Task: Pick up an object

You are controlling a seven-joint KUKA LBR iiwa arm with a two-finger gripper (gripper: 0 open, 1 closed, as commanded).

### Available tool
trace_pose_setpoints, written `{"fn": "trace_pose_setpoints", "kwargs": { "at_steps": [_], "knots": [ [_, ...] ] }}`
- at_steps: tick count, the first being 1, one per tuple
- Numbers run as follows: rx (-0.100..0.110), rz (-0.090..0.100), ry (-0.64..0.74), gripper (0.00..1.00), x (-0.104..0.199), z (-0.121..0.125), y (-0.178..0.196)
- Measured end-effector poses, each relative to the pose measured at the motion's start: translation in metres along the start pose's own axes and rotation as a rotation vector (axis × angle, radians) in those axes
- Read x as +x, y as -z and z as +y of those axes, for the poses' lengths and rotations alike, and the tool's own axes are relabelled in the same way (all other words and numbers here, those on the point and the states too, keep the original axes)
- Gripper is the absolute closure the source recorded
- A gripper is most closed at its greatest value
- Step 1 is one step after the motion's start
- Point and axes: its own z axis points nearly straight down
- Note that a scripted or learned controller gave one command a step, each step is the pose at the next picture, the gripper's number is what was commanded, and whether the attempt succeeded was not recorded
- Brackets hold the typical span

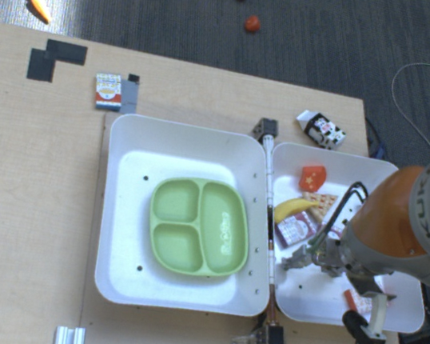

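Gripper (pixel 298 261) low in the right bin (pixel 315 308), lower right of frame; can't tell its grip. Nearest object: snack packet (pixel 293 231), just up-left of it. Banana (pixel 290 210) beyond, long axis slanting up to the right.

Bench (pixel 24 202): light wood, black tape patches (pixel 55 59). Floor (pixel 325 39): dark grey carpet, bright patch upper left, thin cable (pixel 424 79).

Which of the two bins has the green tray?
The left bin: the green tray lies in it. The right bin holds a banana and other small items.
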Motion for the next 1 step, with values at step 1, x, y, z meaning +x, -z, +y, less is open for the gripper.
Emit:
{"fn": "trace_pose_setpoints", "kwargs": {
  "at_steps": [1],
  "knots": [
    [-0.006, 0.0, 0.004, 1.0, 0.0008, 0.0025, 0.0114]
  ]
}}
